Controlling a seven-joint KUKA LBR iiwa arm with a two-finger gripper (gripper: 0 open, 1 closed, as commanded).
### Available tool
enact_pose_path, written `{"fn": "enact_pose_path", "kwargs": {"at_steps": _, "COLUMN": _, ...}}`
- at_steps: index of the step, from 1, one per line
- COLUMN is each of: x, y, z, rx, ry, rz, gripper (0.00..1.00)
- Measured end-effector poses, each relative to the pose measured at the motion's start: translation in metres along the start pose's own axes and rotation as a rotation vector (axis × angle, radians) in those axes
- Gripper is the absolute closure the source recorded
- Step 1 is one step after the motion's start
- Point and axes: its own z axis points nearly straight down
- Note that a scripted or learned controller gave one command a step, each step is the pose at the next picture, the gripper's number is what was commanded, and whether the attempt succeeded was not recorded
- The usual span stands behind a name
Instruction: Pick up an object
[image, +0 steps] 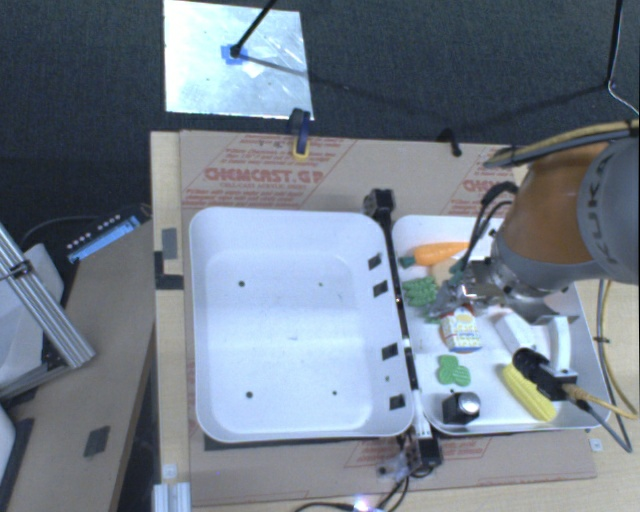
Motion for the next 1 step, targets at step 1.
{"fn": "enact_pose_path", "kwargs": {"at_steps": 1, "x": 0.0401, "y": 0.0347, "z": -0.0188, "rx": 0.006, "ry": -0.001, "rz": 0.004, "gripper": 1.00}}
